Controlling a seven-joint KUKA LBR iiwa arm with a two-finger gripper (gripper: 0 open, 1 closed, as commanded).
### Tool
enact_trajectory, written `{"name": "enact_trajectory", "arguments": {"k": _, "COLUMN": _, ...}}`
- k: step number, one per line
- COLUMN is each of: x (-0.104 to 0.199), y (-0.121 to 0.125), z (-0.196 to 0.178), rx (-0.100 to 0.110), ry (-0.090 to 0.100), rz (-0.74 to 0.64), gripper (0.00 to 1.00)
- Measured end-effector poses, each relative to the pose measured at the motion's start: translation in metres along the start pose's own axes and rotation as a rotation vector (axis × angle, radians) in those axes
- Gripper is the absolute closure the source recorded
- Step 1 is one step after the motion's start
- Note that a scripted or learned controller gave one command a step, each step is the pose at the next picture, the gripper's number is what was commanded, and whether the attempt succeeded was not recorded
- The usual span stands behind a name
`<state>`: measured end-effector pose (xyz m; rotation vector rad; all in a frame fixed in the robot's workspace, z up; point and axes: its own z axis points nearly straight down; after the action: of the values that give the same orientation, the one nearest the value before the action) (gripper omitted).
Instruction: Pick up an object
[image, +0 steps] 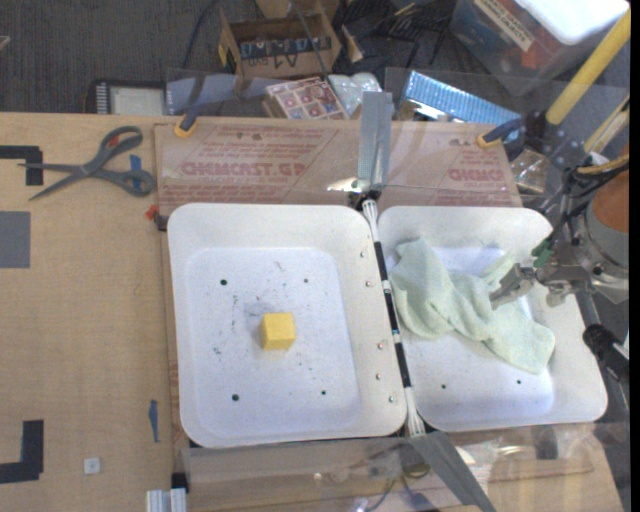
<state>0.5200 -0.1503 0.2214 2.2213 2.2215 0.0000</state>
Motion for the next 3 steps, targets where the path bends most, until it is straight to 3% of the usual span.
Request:
{"name": "enact_trajectory", "arguments": {"k": 1, "x": 0.012, "y": 0.013, "z": 0.129, "rx": -0.003, "ry": -0.001, "rz": -0.411, "gripper": 0.0}}
{"name": "enact_trajectory", "arguments": {"k": 2, "x": 0.011, "y": 0.014, "z": 0.118, "rx": -0.006, "ry": -0.004, "rz": -0.409, "gripper": 1.0}}
{"name": "enact_trajectory", "arguments": {"k": 3, "x": -0.031, "y": -0.026, "z": 0.133, "rx": -0.008, "ry": -0.006, "rz": -0.74, "gripper": 1.0}}
